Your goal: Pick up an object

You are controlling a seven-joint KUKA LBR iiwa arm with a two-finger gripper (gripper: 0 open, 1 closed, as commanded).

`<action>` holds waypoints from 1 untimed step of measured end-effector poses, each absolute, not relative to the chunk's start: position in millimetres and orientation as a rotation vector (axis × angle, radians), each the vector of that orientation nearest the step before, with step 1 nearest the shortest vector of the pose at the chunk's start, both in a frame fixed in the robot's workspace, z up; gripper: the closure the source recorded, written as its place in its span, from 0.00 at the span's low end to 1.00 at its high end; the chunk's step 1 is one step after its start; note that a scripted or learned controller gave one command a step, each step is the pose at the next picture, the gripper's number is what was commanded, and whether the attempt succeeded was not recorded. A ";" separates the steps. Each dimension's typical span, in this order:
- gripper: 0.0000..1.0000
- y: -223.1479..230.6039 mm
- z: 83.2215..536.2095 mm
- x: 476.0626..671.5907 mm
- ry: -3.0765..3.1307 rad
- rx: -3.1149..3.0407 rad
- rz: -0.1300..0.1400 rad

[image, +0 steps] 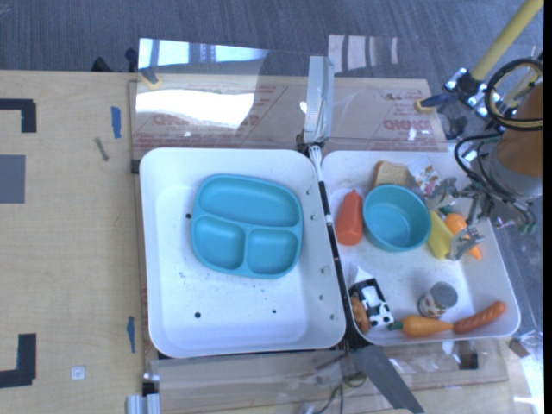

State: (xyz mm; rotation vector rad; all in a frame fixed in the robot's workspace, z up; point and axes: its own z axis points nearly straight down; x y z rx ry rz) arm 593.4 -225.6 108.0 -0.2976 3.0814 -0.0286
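Blue bowl (396, 218) in the right bin (496, 274), as the landmark. Red bottle (348, 217) touching its left side, bread (392, 175) just behind, yellow banana (439, 235) on its right. Tool (466, 235) just past the banana, grip hard to tell. Carrot (424, 325) and sausage (479, 316) near the front. Blue tray (247, 226) in the left bin (164, 257).

- The scene is viewed by a single fixed camera set above the pale wooden bench (60, 231), looking down at a slant.
- Both shallow white plastic bins, left (164, 257) and right (496, 274), are taken in whole from a moderate height.
- Grey carpeted floor (259, 7) is seen along the far edge.
- The grey arm with its orange band (522, 149) is caught at the right edge.
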 end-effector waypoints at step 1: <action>0.00 -200.2 103.6 589.3 3.087 -0.316 -0.021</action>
